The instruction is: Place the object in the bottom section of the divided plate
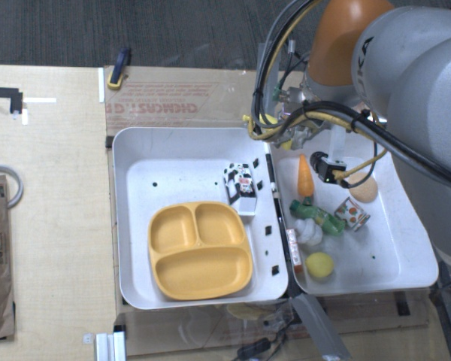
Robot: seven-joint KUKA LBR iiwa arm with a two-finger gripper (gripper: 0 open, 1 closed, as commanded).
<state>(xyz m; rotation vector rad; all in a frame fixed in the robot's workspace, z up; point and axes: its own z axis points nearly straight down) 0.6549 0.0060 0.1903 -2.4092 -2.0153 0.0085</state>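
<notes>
The arm hangs over the far part of the right bin [406,269], and the gripper [304,130] sits among cables, so I cannot tell its state. Nothing is seen between it and the toys below. I judge that the picking step is in hand: no object has reached the plate yet.

The yellow plate [201,250] lies in the left bin [131,201], toward the near side. It has two small sections on the far side and one large section on the near side; this large one should be the bottom section, and it has nothing in it. Just beside the far right corner of the plate stands a small black and white carton [241,186], touching or almost touching its rim.

In the right bin there are a carrot [305,175] just under the gripper, a green and white toy [314,222], a small box with a red picture [352,214], a beige egg-shaped thing [364,192] and a yellow ball [320,265] nearest to us. Which one is the task's object I cannot say; the carrot is the closest.

The next move calls for a clean descent on one toy, then a carry leftward over the wall between the bins.
</notes>
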